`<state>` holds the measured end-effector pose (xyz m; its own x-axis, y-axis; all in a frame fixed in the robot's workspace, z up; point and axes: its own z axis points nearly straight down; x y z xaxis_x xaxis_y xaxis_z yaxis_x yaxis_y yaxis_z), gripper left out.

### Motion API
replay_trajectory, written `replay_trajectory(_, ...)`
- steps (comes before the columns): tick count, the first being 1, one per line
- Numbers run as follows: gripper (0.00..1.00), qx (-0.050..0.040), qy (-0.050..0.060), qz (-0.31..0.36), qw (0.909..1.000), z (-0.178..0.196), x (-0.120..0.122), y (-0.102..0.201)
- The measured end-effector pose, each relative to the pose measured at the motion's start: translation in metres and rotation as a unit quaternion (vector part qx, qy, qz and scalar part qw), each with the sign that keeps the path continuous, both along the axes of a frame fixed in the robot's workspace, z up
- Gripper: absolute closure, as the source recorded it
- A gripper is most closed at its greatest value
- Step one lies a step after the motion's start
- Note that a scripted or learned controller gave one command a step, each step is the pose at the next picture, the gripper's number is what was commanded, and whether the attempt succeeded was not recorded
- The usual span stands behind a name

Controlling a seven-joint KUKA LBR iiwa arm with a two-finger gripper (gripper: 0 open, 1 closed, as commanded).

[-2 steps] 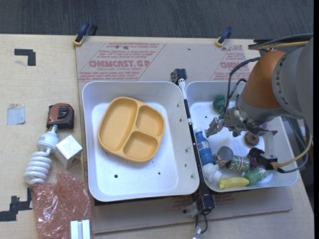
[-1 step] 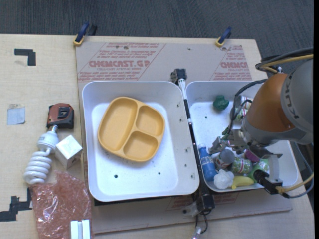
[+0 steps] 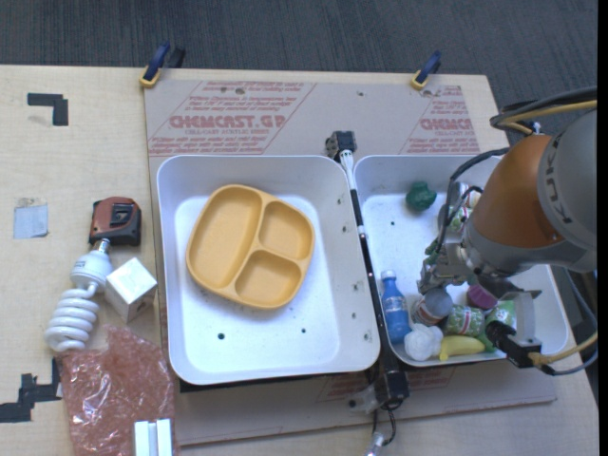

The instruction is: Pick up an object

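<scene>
My gripper (image 3: pixel 437 281) reaches down into the front half of the right bin (image 3: pixel 380 183), under the orange wrist band. Right below it lies a small grey and red round object (image 3: pixel 435 305); I cannot tell whether the two touch. A blue bottle (image 3: pixel 392 308) lies just to its left, near the bin's left wall. In the front corner sit a green can (image 3: pixel 465 321), a purple piece (image 3: pixel 480 296), a yellow banana (image 3: pixel 461 347) and a white object (image 3: pixel 422 343). At the back of this bin rests a dark green lump (image 3: pixel 421 197).
The left bin (image 3: pixel 285 350) holds a yellow divided plate (image 3: pixel 252 245). Left of the bins, on the bench, lie a tape measure (image 3: pixel 116 221), a spiral light bulb (image 3: pixel 78 302), a white cube (image 3: pixel 132 284) and a pink crinkled bag (image 3: pixel 114 388).
</scene>
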<state>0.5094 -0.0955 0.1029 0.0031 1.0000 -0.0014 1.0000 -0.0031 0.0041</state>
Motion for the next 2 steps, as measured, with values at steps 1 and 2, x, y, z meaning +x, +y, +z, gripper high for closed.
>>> replay_trajectory(1, 0.0, -0.0006, 0.0, 0.0, 1.0, 0.0002, 0.0, -0.0006)
replay_trajectory(2, 1.0, -0.0006, -0.001, 0.0, 1.0, 0.0101, 0.0012, -0.0007)
